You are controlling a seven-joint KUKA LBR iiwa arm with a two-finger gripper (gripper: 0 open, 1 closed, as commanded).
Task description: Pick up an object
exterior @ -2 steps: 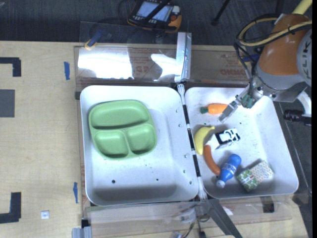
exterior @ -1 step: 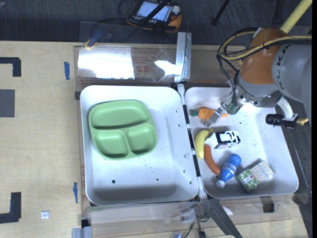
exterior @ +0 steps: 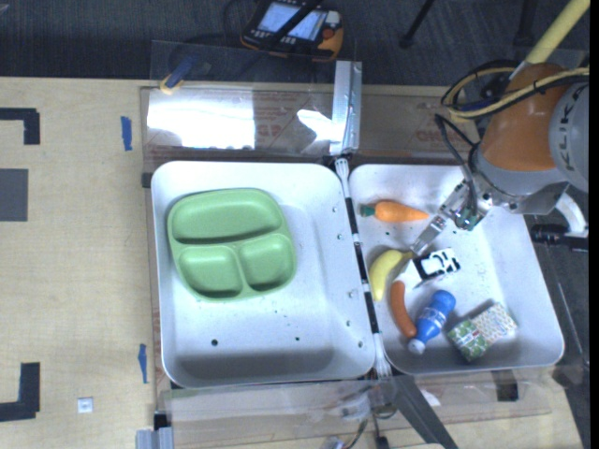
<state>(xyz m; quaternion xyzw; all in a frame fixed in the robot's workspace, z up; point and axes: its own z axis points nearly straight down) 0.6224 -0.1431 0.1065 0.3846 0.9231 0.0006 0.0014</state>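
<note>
My gripper (exterior: pixel 426 237) hangs over the right bin (exterior: pixel 543 297), pointing down and left from the orange-banded wrist (exterior: pixel 515 138). Its tip lies between an orange carrot (exterior: pixel 398 213) just to the upper left and a small black-and-white object (exterior: pixel 437 265) just below. I see nothing held in it. A yellow banana (exterior: pixel 384 271) lies left of the black-and-white object. Below it are a reddish sausage (exterior: pixel 402 309), a blue bottle (exterior: pixel 430 319) with a white cap, and a green patterned box (exterior: pixel 482 330).
The left bin (exterior: pixel 309 344) holds a green three-compartment tray (exterior: pixel 232 239). A metal divider (exterior: pixel 360 269) runs between the bins. A clear plastic sheet (exterior: pixel 243 110) lies behind the left bin. Cables (exterior: pixel 463 101) hang by the arm.
</note>
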